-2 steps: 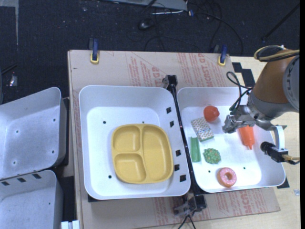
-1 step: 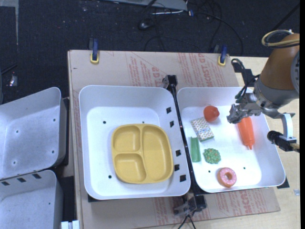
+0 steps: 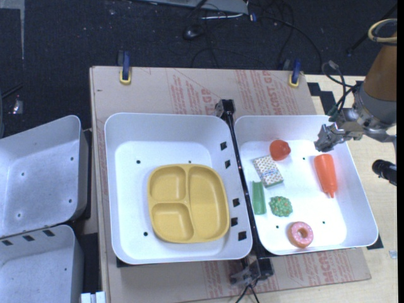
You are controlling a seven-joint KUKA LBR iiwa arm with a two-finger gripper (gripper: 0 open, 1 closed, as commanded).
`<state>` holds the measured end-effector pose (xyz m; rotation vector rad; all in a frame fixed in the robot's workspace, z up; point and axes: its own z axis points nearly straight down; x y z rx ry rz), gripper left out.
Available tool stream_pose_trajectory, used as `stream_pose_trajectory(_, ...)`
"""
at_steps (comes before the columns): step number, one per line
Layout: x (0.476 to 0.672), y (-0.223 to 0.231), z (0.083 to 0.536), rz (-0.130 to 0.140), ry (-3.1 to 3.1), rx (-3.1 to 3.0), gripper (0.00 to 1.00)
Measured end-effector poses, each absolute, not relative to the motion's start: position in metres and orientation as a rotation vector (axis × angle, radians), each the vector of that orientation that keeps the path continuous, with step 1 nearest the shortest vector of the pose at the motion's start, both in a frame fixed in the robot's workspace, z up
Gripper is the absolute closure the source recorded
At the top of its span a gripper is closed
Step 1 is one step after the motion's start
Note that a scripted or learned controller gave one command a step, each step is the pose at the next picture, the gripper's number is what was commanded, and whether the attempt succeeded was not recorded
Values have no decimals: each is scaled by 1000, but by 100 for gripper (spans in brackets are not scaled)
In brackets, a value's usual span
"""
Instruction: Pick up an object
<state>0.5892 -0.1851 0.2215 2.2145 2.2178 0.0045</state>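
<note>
While a yellow plastic plate with three compartments (image 3: 188,203) lies flat in the middle of the left white shallow bin (image 3: 120,188), left of frame centre, the loose objects all sit in the right white shallow bin (image 3: 353,223), lower right of centre. Along that bin's left side lies a slim green stick-shaped piece (image 3: 258,197), with a small pale patterned block (image 3: 268,170) just above and to its right. A round red toy (image 3: 279,149) sits higher up, a green bumpy round piece (image 3: 280,206) lower, and a pink frosted toy doughnut (image 3: 301,234) near the bottom rim. Farther right rests an orange carrot-shaped toy (image 3: 326,174), pointing down the frame. Just above its top end hovers the dark two-finger gripper (image 3: 326,139), at the right of the frame; nothing shows between its fingers, and whether they are parted I cannot tell.
</note>
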Motion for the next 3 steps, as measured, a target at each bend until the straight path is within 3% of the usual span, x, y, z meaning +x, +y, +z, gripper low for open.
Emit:
stream_pose_trajectory(1,592,-191,284,5,2218,2213,100)
stream_pose_trajectory(3,609,-84,270,1,2232,2214,100)
